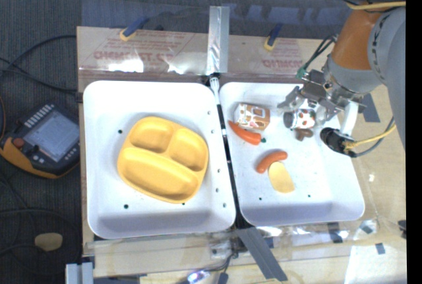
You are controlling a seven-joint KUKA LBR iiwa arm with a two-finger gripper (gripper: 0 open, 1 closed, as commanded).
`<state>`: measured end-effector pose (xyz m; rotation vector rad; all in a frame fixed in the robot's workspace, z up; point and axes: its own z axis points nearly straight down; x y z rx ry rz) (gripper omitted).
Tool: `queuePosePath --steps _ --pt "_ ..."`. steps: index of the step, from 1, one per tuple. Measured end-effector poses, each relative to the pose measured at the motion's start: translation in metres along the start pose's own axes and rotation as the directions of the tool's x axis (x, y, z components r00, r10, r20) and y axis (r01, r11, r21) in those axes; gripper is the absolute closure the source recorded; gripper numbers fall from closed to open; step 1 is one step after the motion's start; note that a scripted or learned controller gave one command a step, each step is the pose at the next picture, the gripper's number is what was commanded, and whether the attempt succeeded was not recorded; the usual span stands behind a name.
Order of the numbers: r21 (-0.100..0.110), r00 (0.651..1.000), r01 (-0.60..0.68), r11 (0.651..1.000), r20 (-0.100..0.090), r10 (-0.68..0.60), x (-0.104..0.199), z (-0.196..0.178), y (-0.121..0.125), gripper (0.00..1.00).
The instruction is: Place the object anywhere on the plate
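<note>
A yellow divided plate (pixel 165 157) lies in the left white bin (pixel 99 210). My gripper (pixel 304 119) is low over the upper right part of the right bin (pixel 330 207). A small white, red-spotted thing with a brown end (pixel 303 132) sits right at the gripper's tip. Whether it is held I cannot make out. Loose in the right bin lie a white and brown packet (pixel 252 116), an orange carrot (pixel 245 135), a red sausage (pixel 271 159) and a pale yellow piece (pixel 281 178).
A raised rim (pixel 224 144) divides the two bins. The arm's grey wrist with its orange band (pixel 356 39) and cables (pixel 356 141) overhangs the right bin's far right corner. A hand-held controller (pixel 46 138) lies on the floor to the left.
</note>
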<state>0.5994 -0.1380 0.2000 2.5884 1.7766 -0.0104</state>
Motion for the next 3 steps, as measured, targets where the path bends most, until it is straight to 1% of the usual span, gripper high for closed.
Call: queuePosePath --steps 1,2,3 --pt "0.001 0.996 0.085 0.996 -0.004 -0.085 0.095 0.017 0.008 1.00" --pt "0.000 0.937 0.349 0.937 -0.006 -0.349 0.184 0.015 -0.054 1.00" --pt "0.000 0.937 0.349 0.937 -0.006 -0.349 0.184 0.015 -0.054 0.00"
